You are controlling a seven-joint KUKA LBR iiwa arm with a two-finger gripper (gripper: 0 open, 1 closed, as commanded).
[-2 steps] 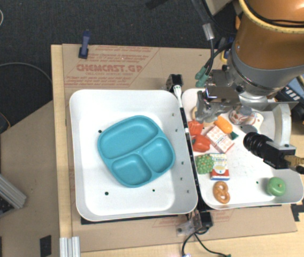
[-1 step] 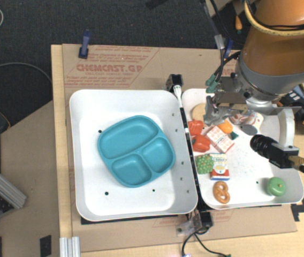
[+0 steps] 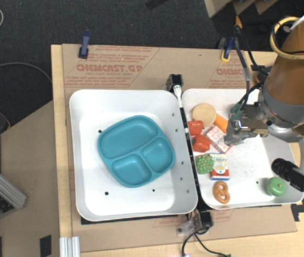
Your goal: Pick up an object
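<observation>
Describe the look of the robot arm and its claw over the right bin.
The arm is a thick rounded body: a broad orange band on top, smooth grey casing below it. Dark cables run down its left side toward the wrist. The claw is a small grey metal assembly with a spot of green at its mount.

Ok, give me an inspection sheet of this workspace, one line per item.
Surface: cardboard-covered bench bearing the left bin and right bin, side by side.
Job's things: in the right bin, a tan round bun, orange piece, two red pieces, pink-white packet, green block, small carton, pretzel, green round item.
Clutter: blue divided plate in the left bin.
Grippers: gripper low over the right bin, beside the packet; finger state unclear.
Cables: wires along the arm; a cord at the bench's front edge.
Surroundings: dark carpet, blue clamps at the back edge.
</observation>
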